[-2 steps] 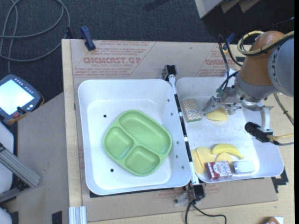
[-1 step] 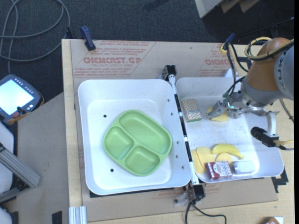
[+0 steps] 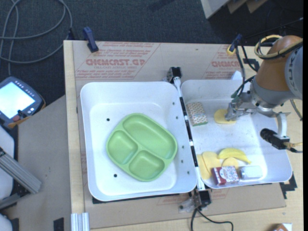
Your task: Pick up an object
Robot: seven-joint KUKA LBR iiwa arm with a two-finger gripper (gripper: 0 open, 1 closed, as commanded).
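Note:
My gripper [image 3: 234, 111] is low in the right bin [image 3: 269, 143], near its back wall, right at the edge of a flat pale-yellow piece [image 3: 221, 117]. The grey wrist with its orange band [image 3: 276, 64] reaches in from the right above it. Left of the yellow piece lies a small patterned block [image 3: 196, 113]. At the front of the bin sit a yellow banana [image 3: 234, 154], a yellow wedge [image 3: 207, 163], a red box [image 3: 225, 175] and a clear white bottle [image 3: 251, 172].
The left bin [image 3: 96, 109] holds a green divided plate [image 3: 141, 147]. A black clip [image 3: 174, 74] sits where the bins meet at the back. Cables [image 3: 276, 139] hang by the arm at the right bin's right side.

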